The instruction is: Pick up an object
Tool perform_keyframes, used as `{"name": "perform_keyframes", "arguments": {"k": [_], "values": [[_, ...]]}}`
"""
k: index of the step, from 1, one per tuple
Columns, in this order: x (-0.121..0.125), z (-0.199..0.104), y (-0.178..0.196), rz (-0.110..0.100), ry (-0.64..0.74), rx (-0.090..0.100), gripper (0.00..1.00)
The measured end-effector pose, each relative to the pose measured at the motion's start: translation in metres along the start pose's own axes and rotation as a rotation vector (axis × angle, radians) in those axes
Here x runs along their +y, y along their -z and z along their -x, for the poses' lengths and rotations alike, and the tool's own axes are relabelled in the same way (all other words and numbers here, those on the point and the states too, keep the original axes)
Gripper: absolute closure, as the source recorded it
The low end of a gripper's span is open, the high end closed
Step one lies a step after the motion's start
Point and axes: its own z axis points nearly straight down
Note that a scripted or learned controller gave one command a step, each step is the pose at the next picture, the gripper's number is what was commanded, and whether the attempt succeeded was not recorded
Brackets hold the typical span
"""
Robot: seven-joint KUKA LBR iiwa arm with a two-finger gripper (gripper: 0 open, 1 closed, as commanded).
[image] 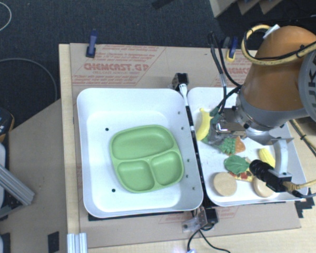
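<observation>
Yellow banana (204, 124) lies just left of the gripper (225, 131) — long axis up-down in frame — jaw state I cannot tell.

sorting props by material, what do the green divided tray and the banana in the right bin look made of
Green divided tray: probably moulded plastic, going by its even pale colour, soft sheen and rounded compartment walls.
Banana: likely toy plastic or rubber; uniform bright yellow and smooth, though too small to be sure.

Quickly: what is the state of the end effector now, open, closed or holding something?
End effector: cannot be told; it is low in the right bin, beside the banana.
</observation>
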Motion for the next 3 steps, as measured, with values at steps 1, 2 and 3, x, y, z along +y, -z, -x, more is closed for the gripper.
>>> {"name": "perform_keyframes", "arguments": {"k": [1, 2, 3], "values": [[-0.003, -0.039, -0.025, -0.009, -0.004, -0.001, 1.00], [-0.003, -0.008, 0.036, 0.000, -0.009, -0.003, 1.00], [-0.002, -0.041, 0.170, 0.014, -0.001, 0.002, 1.00]]}}
